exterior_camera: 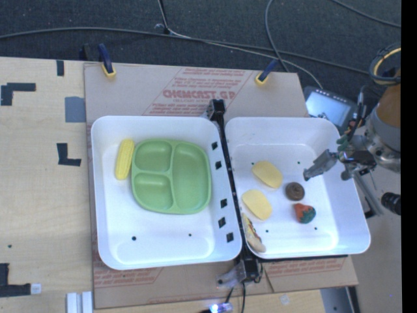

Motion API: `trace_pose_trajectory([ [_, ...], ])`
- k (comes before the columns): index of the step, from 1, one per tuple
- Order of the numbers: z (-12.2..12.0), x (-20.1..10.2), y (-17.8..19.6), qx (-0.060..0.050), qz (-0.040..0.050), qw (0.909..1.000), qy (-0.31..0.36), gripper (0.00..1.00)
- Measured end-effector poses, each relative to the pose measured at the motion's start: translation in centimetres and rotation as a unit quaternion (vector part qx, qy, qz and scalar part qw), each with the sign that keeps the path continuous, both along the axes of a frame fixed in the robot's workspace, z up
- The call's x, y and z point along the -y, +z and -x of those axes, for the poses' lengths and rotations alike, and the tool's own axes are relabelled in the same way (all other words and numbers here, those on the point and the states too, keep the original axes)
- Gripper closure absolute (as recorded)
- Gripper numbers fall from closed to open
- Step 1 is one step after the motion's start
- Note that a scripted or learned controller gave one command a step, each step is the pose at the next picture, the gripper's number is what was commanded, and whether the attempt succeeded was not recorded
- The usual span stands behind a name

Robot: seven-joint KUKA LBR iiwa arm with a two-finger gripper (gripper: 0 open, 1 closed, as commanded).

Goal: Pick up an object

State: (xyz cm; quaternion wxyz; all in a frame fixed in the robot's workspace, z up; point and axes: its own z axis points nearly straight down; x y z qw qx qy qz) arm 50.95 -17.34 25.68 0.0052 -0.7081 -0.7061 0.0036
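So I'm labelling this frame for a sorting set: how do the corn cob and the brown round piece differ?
The corn cob is yellow and elongated; the brown round piece is dark and disc-like. The corn cob lies in the left bin, touching the green divided tray; the brown round piece lies in the right bin, close to a red and green item. Both rest flat on the bin floors.

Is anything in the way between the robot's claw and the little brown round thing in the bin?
Nothing visible is. The gripper sits over the right bin, up and to the right of the brown round thing, with bare white floor between them. The strawberry and two yellow pieces lie off to the sides.
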Motion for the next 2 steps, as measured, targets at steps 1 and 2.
trace_pose_trajectory([
  [1,-0.2,0.0,0.6,0.006,0.0013,1.0,0.002,0.0],
  [2,-0.1,-1.0,-5.4,0.003,0.0005,1.0,0.002,0.0],
])
